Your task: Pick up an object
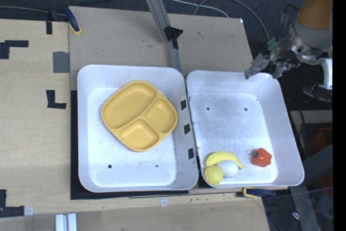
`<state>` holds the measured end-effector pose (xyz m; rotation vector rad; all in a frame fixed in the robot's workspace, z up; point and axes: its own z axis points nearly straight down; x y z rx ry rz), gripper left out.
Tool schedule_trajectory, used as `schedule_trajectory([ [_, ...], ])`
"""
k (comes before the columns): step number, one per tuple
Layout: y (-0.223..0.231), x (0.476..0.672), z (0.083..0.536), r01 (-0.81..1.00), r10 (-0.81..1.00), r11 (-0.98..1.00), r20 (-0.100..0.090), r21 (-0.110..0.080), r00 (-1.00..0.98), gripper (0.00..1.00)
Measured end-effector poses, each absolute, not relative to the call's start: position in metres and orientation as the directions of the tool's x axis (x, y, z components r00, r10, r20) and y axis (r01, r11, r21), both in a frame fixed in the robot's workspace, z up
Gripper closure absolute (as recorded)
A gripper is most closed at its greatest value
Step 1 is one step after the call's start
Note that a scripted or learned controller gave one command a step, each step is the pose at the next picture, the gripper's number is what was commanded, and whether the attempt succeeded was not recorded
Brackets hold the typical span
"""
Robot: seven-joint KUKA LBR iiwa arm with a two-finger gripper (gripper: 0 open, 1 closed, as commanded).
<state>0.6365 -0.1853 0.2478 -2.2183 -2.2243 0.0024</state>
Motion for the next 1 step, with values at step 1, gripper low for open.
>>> schedule_trajectory([
  [1, -0.1854, 0.6365, 0.2479, 1.0, 1.0, 0.003, -0.001, -0.001, -0.003, 0.0],
])
